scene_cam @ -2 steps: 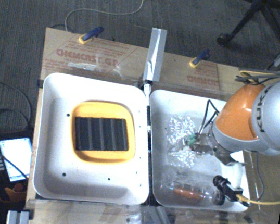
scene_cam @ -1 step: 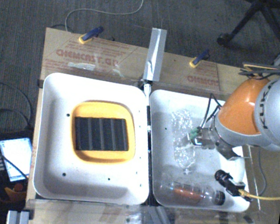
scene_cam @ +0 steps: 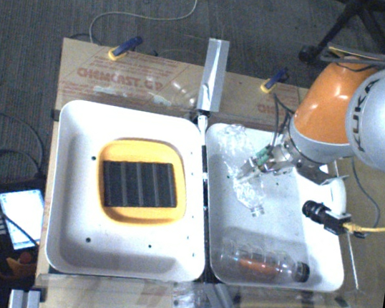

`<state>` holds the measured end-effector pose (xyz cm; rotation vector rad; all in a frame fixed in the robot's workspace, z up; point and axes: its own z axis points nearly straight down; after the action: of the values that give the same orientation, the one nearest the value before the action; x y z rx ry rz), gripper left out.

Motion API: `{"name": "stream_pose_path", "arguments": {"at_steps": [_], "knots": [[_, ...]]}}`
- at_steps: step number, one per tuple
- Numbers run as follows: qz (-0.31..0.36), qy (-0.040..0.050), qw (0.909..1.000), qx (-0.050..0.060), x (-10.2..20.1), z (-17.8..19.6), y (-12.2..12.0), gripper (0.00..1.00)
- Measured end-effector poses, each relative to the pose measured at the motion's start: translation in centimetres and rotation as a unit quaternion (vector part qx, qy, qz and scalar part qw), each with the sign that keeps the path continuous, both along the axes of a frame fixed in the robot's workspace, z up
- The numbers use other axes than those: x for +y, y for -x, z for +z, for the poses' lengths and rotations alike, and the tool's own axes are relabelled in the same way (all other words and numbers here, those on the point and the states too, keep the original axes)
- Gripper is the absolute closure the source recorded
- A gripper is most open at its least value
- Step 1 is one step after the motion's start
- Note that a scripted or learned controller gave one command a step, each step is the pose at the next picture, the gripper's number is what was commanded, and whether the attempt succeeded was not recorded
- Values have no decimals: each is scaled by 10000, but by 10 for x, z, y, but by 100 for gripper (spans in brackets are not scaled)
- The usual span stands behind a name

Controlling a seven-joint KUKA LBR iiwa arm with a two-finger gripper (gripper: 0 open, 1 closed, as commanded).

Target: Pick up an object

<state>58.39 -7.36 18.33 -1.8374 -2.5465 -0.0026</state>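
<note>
Crumpled clear plastic [scene_cam: 248, 169] in right bin, just below-left of hand [scene_cam: 262, 161].

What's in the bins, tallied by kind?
Yellow tray with dark insert, left bin: 1
Clear bottle, right bin: 1
Crumpled clear plastic, right bin: 1 heap
Total: 3

Two bins side by side on the bench [scene_cam: 77, 59]. In left bin [scene_cam: 63, 238]: tray [scene_cam: 142, 189], centred. In right bin [scene_cam: 333, 270]: crumpled wrap [scene_cam: 244, 172] at 11 o'clock, bottle [scene_cam: 262, 264] along 6 o'clock wall.
</note>
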Motion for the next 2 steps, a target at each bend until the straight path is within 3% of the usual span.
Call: {"name": "stream_pose_path", "arguments": {"at_steps": [1,2], "knots": [[0,-1,10000,0,0,0,0,0],[-15,21,10000,-16,-76,-82,28,0]]}}
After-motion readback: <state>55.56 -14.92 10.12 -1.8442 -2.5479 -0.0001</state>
